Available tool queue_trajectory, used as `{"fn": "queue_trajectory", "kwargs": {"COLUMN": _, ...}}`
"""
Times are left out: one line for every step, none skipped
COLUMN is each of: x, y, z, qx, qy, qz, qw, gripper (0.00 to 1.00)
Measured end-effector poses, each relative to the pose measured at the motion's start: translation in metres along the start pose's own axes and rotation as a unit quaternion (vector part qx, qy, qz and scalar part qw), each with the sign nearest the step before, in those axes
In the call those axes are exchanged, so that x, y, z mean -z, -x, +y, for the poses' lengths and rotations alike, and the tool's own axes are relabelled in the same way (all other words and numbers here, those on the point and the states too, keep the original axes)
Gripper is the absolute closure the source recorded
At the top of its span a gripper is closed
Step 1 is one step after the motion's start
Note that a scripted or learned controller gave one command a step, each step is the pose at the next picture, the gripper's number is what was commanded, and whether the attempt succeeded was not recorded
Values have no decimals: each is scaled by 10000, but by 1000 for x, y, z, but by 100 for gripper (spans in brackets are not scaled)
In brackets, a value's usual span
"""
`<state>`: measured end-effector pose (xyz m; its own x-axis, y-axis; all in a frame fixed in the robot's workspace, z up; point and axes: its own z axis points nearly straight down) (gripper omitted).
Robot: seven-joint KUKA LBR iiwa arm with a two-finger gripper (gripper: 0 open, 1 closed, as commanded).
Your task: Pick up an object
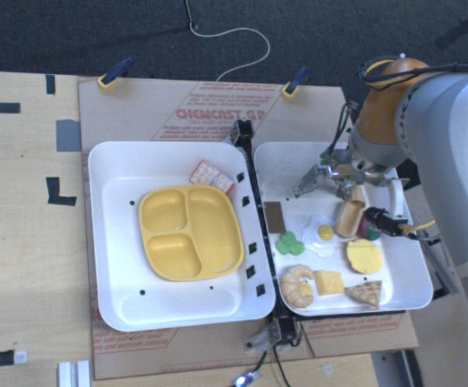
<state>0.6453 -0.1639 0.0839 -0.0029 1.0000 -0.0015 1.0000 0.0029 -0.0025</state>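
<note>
I have the gripper (318,177) low over the right bin (286,161), toward its back edge, and from here I read the jaws as spread apart with nothing between them. So the pick is not yet made: no object has left the bin floor, as far as I can see. The toy food all lies in that bin: a bread roll (349,218) just beside the wrist near the right wall, a small yellow ball (325,233) and a green piece (289,243) mid-bin, a brown block (273,216) by the left wall, and along the front edge a croissant (298,285), a cheese cube (329,282), a yellow round (364,256) and a wedge (365,293). The left bin (105,168) carries a yellow tray (191,233) and a pink packet (211,176) behind it. What remains, I judge, is everything: choose a piece, close, lift.
</note>
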Motion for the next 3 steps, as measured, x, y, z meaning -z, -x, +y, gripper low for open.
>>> {"fn": "queue_trajectory", "kwargs": {"x": 11, "y": -1, "z": 1, "qx": 9, "qy": 5, "qz": -1, "qw": 10000, "gripper": 100}}
{"fn": "queue_trajectory", "kwargs": {"x": 66, "y": -12, "z": 1, "qx": -2, "qy": 31, "qz": 8, "qw": 10000, "gripper": 100}}
{"fn": "queue_trajectory", "kwargs": {"x": 113, "y": -15, "z": 11, "qx": -2, "qy": 31, "qz": 6, "qw": 10000, "gripper": 100}}
